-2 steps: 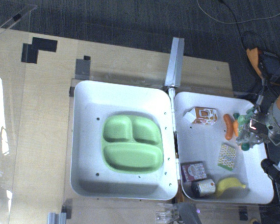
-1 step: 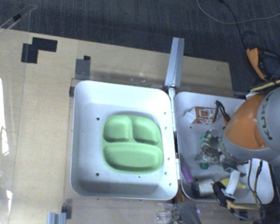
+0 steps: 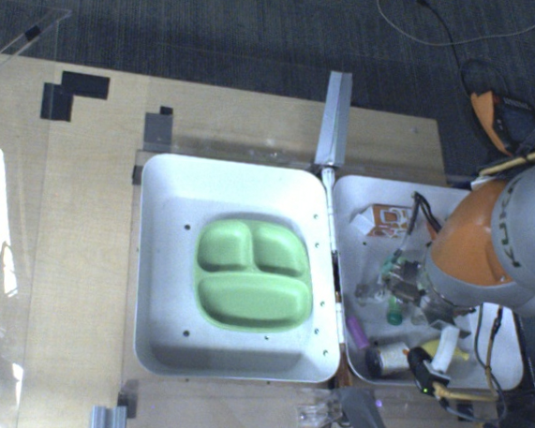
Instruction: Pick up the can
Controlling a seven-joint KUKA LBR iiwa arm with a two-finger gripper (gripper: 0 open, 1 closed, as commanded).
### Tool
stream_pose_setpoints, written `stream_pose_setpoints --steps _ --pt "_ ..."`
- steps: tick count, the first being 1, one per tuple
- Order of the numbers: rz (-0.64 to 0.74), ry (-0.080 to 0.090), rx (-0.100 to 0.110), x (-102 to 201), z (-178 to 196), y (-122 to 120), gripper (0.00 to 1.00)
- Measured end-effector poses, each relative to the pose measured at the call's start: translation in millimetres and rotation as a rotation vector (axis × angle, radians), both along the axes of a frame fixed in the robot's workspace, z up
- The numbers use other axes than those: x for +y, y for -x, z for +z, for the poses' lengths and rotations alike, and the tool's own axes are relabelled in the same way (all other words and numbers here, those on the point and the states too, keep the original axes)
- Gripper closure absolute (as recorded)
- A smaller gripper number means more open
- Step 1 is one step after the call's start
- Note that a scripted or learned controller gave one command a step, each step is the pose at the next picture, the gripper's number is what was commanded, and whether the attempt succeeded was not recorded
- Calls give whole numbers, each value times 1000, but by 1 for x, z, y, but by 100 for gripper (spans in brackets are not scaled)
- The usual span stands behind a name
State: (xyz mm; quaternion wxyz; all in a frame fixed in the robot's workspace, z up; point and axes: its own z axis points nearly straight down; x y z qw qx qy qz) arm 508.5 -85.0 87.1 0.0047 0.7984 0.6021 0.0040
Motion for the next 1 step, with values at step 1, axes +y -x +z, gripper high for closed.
stream_pose_setpoints --steps 1 --pt "24 -1 8 -74 2 -53 0"
